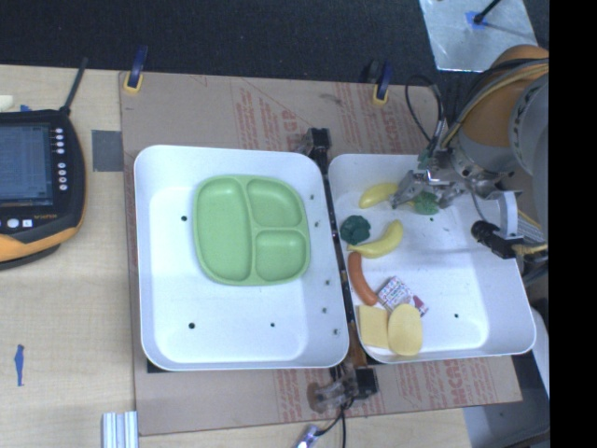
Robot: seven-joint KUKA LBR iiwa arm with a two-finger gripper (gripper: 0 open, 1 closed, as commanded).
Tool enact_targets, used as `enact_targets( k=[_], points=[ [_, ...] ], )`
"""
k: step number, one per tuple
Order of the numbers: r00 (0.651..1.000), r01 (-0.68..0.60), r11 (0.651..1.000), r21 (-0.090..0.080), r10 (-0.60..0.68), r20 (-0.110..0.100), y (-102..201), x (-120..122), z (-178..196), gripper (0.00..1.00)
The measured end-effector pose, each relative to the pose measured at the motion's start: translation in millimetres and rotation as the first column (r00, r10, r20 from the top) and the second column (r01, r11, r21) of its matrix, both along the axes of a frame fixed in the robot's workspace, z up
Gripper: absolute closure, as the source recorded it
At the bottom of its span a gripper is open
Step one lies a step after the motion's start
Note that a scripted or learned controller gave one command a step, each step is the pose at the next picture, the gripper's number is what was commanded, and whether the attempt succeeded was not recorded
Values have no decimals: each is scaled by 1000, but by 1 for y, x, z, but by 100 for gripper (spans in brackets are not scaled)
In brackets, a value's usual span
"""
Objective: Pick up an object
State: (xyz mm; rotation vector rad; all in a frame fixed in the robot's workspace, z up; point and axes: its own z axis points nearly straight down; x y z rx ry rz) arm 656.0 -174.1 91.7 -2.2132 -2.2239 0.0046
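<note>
My gripper is low over the far part of the right bin, reaching in from the right. A small green object lies right under its tip, partly hidden by it. Just left of the gripper is a small yellow piece. Further left and nearer lie a dark green broccoli-like piece and a yellow banana. An orange sausage, a red and white wrapper and two pale yellow slices sit along the bin's near left side.
The left bin holds a light green divided plate. A black and orange teach pendant rests on the bench at far left. Clamps sit between the bins at the far and near ends.
</note>
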Motion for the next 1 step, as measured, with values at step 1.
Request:
enact_targets(
  k=[1],
  points=[
    [1000,0,1000,0,0,-1,12,0,0,0]
  ],
)
